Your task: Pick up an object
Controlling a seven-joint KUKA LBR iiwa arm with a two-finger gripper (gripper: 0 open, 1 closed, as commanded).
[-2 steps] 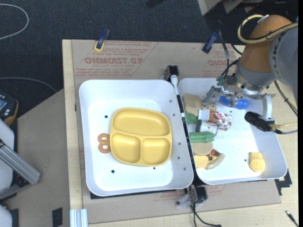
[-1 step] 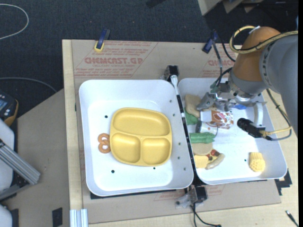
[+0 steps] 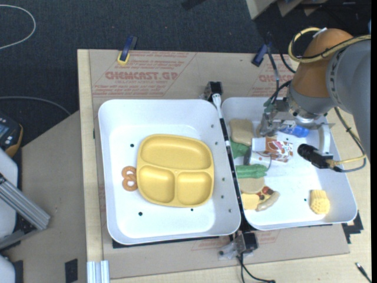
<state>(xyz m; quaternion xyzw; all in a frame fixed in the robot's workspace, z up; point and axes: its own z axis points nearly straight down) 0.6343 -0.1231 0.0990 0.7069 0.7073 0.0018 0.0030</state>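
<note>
Cam view: gripper is down over the far part of the R bin, arm coming in from the R side. I can't tell whether it's spread or closed up, since the wrist blocks the tip. Nothing visibly clamped.

Closest thing is the red/white pack, just below the gripper on screen; can't tell if they touch. Tan slab sits just L of the gripper, against the bin's L wall. Blue bit is just R of it, partly under the wrist. Green pod lies nearer me than the pack, and a yellow wedge w/ a sausage nearer still. Corn is well apart, near the R front corner.

L bin, well L of the gripper: yellow tray, w/ a pretzel touching its L edge.
</note>
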